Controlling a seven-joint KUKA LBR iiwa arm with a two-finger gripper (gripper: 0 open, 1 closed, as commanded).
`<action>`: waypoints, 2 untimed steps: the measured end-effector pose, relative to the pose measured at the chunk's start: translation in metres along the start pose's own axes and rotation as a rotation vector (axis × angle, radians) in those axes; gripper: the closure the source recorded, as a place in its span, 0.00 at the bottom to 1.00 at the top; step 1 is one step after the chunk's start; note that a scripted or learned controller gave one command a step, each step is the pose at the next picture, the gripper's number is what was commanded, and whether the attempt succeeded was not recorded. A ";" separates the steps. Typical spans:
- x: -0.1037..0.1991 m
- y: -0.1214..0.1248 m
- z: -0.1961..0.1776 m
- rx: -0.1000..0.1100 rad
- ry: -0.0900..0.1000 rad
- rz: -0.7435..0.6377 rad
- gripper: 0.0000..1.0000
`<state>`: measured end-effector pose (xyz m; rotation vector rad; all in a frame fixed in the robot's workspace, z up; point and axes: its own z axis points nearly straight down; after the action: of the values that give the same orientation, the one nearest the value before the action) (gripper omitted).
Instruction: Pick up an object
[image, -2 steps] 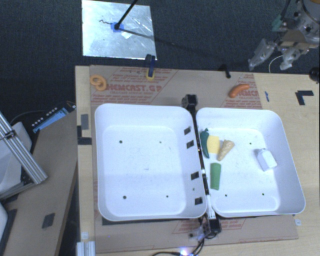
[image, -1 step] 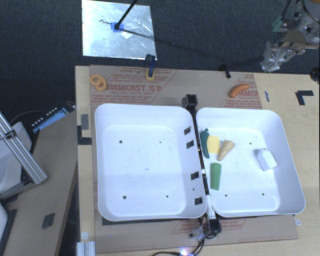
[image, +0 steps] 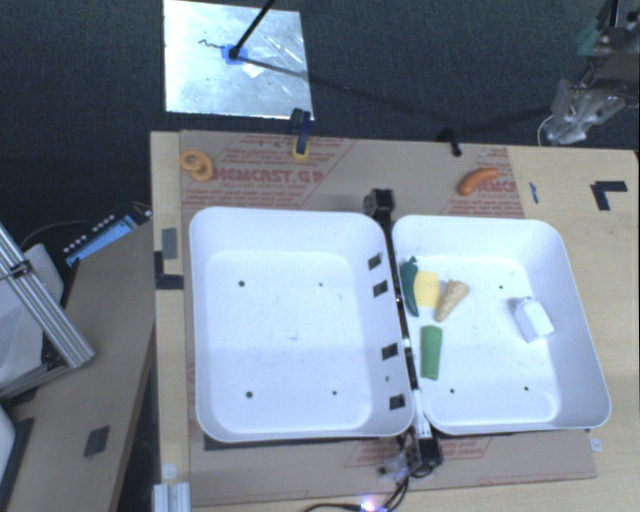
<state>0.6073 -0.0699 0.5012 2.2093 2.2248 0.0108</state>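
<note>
Cardboard-topped bench (image: 420, 165) on dark carpet (image: 80, 90); end effector (image: 585, 110) state unclear, off-bench.

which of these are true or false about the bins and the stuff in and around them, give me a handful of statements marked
1. The yellow piece lies in the right bin. True.
2. The green block lies in the left bin. False: it lies in the right bin, near the divider between the bins.
3. The white block touches the tan cone-shaped piece. False: they lie apart, with bare bin floor between them.
4. An orange sausage-shaped piece lies on the board outside the bins. True.
5. The gripper is down inside the right bin. False: it is at the view's top right, beyond the board.
</note>
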 end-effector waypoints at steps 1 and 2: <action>0.032 -0.062 -0.038 0.003 0.001 -0.001 1.00; 0.078 -0.122 -0.036 0.006 0.002 -0.002 1.00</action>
<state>0.4842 0.0068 0.5359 2.2105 2.2309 0.0063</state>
